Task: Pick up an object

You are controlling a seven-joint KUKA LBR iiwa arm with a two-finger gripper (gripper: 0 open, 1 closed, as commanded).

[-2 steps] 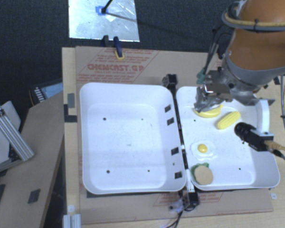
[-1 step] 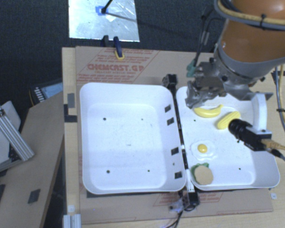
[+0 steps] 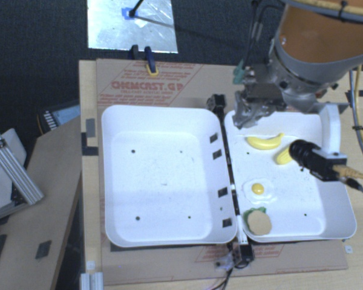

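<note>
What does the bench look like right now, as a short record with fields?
arm: grey KUKA arm with orange band, reaching over the right bin
gripper: two-finger gripper, above the bin's far left corner
right white bin: yellow toy banana, fried egg toy, round tan cookie with green edge
left white bin: no objects visible

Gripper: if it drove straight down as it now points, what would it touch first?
Probably the bare floor of the right bin near its back left corner. The gripper hangs just behind the banana, which it might clip; depth is unclear.

Gripper (image 3: 247, 115) above banana (image 3: 264, 141)
</note>
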